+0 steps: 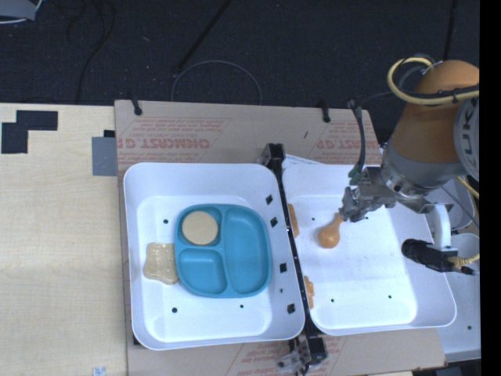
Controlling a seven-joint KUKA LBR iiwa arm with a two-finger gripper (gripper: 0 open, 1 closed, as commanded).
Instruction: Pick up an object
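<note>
object: orange-tan drumstick-shaped piece, right bin, near its left wall
gripper: at the piece's thin end, finger state unclear
left bin: blue tray, round cookie, tan slice

A blue divided tray sits in the left white bin, holding a round tan cookie.
</note>
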